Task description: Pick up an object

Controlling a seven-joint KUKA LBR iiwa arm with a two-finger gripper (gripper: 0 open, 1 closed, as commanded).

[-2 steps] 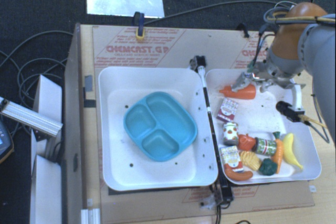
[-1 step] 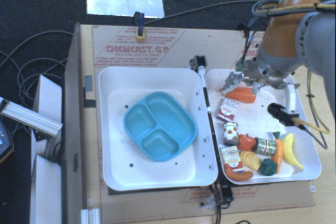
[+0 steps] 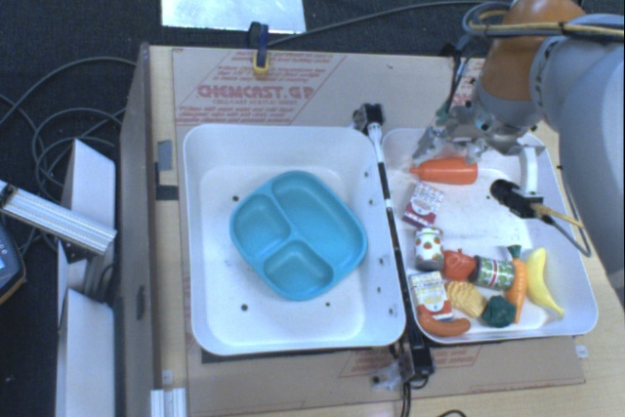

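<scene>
Here, at the near edge of the right bin, many small toy foods lie in a heap: a banana, a small carrot, a corn cob, a green can and a sausage. A little further in, a small red and white packet lies alone. Beyond it, near the far wall of this bin, lies the orange carrot-shaped piece, which I judge to be the object of the coming pick. Its long axis runs left to right, almost parallel to the far wall.

The gripper hangs just behind and above this piece, so the piece lies on the near side of the gripper, very close. Whether its fingers are spread or pressed together, I cannot tell. Nothing is seen held between them.

The blue divided plate in the left bin is well apart from this.
</scene>
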